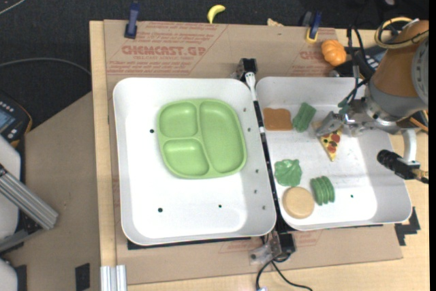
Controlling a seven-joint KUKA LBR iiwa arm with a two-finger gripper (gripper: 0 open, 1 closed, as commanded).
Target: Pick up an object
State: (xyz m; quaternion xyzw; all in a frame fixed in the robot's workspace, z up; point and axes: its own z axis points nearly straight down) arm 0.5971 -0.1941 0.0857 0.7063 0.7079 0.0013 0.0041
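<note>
The right bin (pixel 381 211) holds several toy foods: a brown toast slice (pixel 277 119), a green pickle (pixel 303 116), a pizza slice (pixel 331 145), a leafy green piece (pixel 288 172), a ridged green piece (pixel 322 190) and a round tan bun (pixel 298 202). My gripper (pixel 336 125) reaches in from the right and sits low over the bin's upper middle. It is just above the pizza slice and right of the pickle. Whether it touches the pizza slice is unclear.
The left bin (pixel 136 167) carries a green divided plate (pixel 202 138). Outside the bins, a small orange fruit (pixel 333 51) and a yellow banana (pixel 215 11) lie on the cardboard at the back. Blue clamps (pixel 131 22) hold the board's far edge.
</note>
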